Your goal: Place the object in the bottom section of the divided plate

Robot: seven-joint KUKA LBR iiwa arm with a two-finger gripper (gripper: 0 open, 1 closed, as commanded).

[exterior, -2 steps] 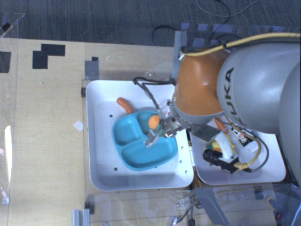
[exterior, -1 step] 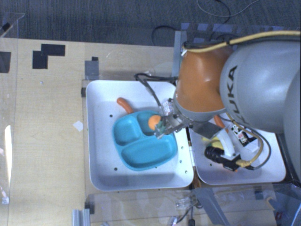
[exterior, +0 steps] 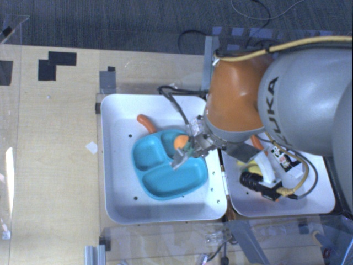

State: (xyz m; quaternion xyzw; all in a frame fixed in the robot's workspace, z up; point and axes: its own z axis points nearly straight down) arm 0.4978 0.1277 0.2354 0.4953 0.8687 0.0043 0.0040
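Note:
A blue divided plate [exterior: 160, 187] lies in the left white bin [exterior: 118, 148]. Its wide bottom section [exterior: 171, 182] faces the near edge, and two smaller sections sit behind it. A small round orange object [exterior: 180, 142] rests in the upper right section, right against the gripper. My gripper [exterior: 183, 157] reaches in from the right and hangs low over the ridge between that section and the bottom one. The large grey and orange arm hides the plate's right rim.
An elongated orange piece [exterior: 146, 123] lies on the left bin's floor just behind the plate. The right bin [exterior: 325, 203] holds a yellow item [exterior: 251, 167] and an orange one [exterior: 256, 143], both mostly under the arm. A bare wooden bench lies to the left.

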